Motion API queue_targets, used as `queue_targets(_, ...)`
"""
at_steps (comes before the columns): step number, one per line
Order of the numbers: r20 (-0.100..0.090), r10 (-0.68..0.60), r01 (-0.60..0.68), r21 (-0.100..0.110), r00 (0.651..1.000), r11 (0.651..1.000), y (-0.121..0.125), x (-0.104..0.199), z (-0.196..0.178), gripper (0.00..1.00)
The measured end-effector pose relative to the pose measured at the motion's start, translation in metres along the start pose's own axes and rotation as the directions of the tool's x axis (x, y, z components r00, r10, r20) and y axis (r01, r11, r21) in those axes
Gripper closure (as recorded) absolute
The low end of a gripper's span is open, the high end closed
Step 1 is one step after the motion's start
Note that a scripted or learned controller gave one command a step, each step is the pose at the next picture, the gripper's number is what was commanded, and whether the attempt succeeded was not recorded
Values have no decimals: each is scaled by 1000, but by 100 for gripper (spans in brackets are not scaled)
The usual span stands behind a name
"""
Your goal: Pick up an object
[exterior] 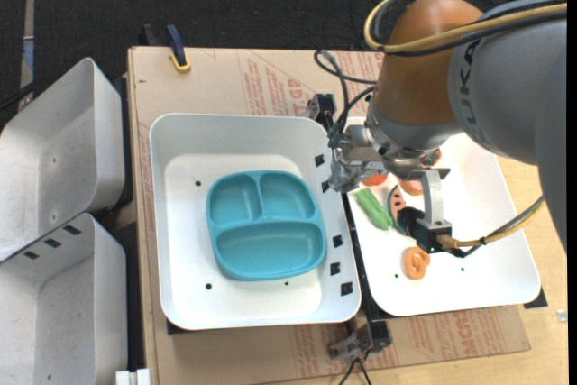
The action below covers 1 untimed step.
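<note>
My gripper [346, 169] hangs over the left edge of the right bin [505, 284], close to the wall between the two bins. Just below and to its right lies a long green object [372, 208] on the bin floor. A small orange ring-shaped object [415, 263] rests further toward the front. Red and orange pieces [411, 186] peek out from under the wrist; most of them is hidden by the arm. No object shows in the gripper.
The left bin [180, 284] holds a teal divided plate [266, 224] at its middle. The arm's big orange and grey body [433, 77] covers the back of the right bin. Two white tubs [54, 158] stand off the bench at left.
</note>
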<state>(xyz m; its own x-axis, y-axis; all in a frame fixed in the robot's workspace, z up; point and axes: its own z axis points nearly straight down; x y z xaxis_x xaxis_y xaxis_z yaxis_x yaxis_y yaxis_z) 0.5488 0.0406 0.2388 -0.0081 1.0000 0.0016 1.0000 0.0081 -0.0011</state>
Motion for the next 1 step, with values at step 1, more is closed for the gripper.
queue_targets(1, 0, 0, 0, 1, 1000, 1000, -18, 46, -7, 100)
